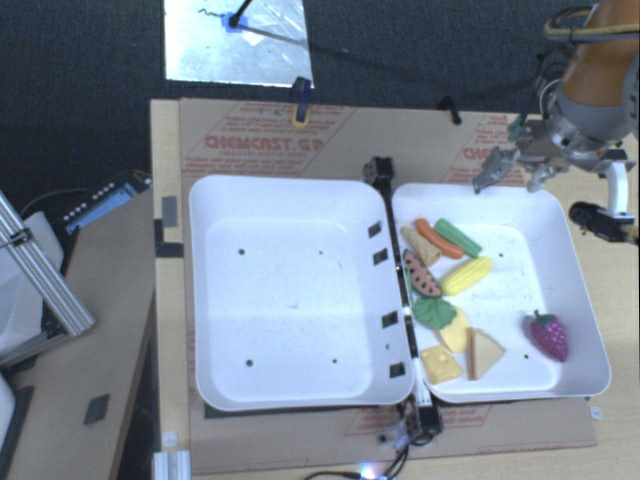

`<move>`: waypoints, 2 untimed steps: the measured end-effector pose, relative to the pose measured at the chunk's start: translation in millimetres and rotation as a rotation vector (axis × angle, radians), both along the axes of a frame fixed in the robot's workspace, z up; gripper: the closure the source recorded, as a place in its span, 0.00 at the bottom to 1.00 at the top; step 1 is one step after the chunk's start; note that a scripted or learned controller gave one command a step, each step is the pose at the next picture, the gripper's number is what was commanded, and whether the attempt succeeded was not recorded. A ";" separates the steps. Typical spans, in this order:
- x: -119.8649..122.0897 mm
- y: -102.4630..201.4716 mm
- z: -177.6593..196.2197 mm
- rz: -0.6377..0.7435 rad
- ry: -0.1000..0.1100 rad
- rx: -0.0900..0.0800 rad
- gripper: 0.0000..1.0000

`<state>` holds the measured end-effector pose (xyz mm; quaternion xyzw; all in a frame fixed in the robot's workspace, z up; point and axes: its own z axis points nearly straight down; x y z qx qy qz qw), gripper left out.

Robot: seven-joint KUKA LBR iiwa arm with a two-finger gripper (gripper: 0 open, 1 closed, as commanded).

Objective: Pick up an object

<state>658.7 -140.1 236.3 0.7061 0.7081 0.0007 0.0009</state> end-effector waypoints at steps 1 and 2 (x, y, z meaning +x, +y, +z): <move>-17.1 91.5 -40.0 0.009 0.005 0.005 0.00; -54.5 202.6 -53.0 0.012 0.005 0.005 0.00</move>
